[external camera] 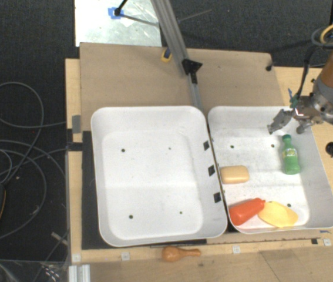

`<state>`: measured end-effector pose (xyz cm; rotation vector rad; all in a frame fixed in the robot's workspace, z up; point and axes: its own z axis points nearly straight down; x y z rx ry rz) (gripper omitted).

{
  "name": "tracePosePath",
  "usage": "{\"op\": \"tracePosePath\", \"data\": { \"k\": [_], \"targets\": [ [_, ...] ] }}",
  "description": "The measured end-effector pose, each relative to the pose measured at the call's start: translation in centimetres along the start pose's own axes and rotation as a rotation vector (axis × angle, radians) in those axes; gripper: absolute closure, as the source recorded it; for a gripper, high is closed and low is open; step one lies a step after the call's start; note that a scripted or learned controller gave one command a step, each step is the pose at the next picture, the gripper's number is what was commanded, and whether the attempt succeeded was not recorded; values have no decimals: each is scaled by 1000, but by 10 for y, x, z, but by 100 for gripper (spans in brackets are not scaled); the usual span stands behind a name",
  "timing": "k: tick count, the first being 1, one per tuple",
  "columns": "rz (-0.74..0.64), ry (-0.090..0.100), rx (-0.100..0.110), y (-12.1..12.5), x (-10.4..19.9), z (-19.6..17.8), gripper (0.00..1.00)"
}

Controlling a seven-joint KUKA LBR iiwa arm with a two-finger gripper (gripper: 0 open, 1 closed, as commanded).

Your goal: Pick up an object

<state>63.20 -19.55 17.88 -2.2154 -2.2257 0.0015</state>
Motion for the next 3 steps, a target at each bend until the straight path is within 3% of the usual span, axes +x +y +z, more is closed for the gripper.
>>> {"op": "tracePosePath", "data": {
  "k": [1,2,3],
  "targets": [
    [2,1,2,-6,4,60,0],
    [1,-2,-5,-4,3,46,100],
    [-2,-2,-10,8,5,-9,100]
  ]
}}
